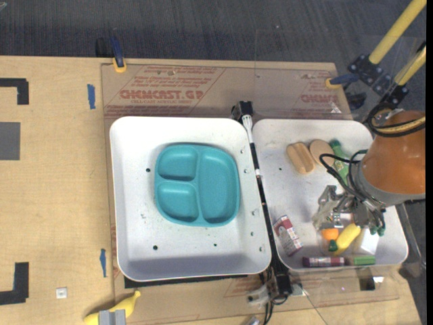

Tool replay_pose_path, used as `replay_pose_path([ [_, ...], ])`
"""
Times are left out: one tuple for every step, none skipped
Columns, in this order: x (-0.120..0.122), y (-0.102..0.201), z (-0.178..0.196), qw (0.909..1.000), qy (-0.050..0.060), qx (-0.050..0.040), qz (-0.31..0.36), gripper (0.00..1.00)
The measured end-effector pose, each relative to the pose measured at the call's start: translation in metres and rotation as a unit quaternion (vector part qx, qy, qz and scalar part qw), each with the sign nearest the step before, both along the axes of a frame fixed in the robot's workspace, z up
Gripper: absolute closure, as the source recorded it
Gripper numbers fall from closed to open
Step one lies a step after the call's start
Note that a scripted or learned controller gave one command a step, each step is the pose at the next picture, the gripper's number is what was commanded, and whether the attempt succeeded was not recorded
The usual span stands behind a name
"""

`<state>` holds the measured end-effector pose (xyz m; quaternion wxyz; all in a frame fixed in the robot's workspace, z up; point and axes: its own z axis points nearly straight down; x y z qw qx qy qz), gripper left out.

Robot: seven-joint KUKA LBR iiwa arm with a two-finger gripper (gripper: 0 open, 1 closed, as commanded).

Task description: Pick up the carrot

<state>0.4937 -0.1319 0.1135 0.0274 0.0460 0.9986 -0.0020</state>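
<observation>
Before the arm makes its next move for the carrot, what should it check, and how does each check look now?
1. Small orange carrot in view in the right white bin: ok.
2. Gripper above the carrot: ok, just beside it.
3. Carrot between the fingers: cannot tell.
4. Room around the carrot: not ok, a yellow banana-shaped toy touches it.
5. Teal divided plate in the left white bin out of the way: ok.
</observation>
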Motion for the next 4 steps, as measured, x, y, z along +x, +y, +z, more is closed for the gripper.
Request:
replay_pose_path([
  [0.000,0.000,-0.001,1.0000,0.001,0.0004,0.000,0.00],
  [0.003,0.000,0.011,1.0000,-0.006,-0.0003,-0.002,1.00],
  [0.003,0.001,0.010,1.0000,-0.006,0.0000,-0.002,0.00],
  [-0.004,0.004,-0.023,0.9966,0.019,0.0061,-0.080,0.00],
])
